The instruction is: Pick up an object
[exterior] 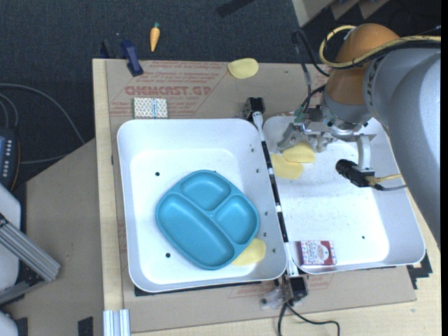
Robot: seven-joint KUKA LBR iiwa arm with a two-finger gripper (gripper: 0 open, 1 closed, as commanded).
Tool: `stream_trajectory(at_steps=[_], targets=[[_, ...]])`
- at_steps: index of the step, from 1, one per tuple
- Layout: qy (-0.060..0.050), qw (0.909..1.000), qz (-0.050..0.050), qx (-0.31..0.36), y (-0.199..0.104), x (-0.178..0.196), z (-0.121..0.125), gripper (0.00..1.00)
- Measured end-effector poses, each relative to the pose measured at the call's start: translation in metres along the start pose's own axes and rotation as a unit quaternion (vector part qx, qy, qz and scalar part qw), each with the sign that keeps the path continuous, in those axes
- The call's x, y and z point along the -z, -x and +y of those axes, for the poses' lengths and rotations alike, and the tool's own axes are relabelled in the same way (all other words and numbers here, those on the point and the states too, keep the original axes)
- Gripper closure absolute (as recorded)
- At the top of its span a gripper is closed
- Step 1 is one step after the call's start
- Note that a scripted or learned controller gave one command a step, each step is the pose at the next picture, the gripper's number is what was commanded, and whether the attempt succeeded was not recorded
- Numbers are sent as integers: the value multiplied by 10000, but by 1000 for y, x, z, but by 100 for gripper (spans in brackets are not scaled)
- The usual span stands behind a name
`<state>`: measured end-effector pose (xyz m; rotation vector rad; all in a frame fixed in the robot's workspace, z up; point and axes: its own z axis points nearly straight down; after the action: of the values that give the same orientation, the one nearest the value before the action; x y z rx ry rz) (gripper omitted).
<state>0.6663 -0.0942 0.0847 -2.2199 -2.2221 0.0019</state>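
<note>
- A small red-and-white packet (315, 253) lies at the near edge of the right bin (364, 247), well apart from the gripper (306, 139).
- The gripper is low at the right bin's far left corner; how wide it stands I cannot tell.
- A pale yellow piece (302, 153) lies right under it, a second yellow piece (287, 167) just beside.
- Left of the gripper, the left bin (140, 152) holds a blue divided plate (206, 218).
</note>
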Motion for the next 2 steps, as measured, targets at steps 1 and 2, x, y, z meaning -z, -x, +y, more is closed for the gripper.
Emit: stream_trajectory(at_steps=[1, 2], targets=[[32, 10000, -8, 5, 0, 12, 2, 100], [30, 10000, -8, 5, 0, 12, 2, 0]])
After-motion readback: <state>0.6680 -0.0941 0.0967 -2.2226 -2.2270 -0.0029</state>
